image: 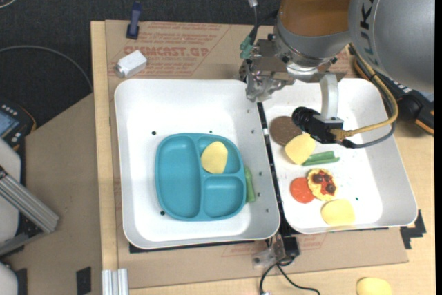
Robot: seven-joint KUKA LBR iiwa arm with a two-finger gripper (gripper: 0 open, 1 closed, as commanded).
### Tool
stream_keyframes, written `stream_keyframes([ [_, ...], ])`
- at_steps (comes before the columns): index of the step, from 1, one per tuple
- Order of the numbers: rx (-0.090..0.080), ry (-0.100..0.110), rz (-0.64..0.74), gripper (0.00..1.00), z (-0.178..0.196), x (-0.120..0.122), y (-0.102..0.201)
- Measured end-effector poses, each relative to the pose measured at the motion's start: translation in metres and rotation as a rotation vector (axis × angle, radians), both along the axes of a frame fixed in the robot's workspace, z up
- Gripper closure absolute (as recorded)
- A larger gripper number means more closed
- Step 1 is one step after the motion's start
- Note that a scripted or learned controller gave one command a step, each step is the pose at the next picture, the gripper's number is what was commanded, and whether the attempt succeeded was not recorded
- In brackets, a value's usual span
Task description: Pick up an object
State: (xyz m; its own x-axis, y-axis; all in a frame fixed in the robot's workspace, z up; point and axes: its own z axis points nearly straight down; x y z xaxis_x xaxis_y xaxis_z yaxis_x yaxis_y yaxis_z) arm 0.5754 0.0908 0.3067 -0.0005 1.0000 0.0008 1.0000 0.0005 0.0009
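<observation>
"SMCAST" lettering (pixel 168 50) on cardboard (pixel 200 45) behind bins (pixel 131 148)

Two bins sit side by side on the counter (pixel 173 45). In the left bin (pixel 138 114) rests a divided tray (pixel 181 183) with a food piece (pixel 215 157) in its upper right compartment. The right bin (pixel 387 183) holds a cluster of toy foods (pixel 314 173) near its left wall. The gripper (pixel 261 90) hangs over the bins' shared far edge.

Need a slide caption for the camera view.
KUKA arm's gripper above the bins' divider; yellow food piece in blue tray, toy foods in right bin.
</observation>
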Motion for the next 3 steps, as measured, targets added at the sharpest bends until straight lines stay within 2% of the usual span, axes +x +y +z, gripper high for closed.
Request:
stream_keyframes([
  [1, 0.004, -0.015, 0.006, 1.00, 0.132, -0.003, 0.048],
  [2, -0.003, 0.012, -0.004, 1.00, 0.037, -0.040, 0.022],
  [3, -0.001, 0.009, 0.000, 1.00, 0.020, -0.099, 0.023],
])
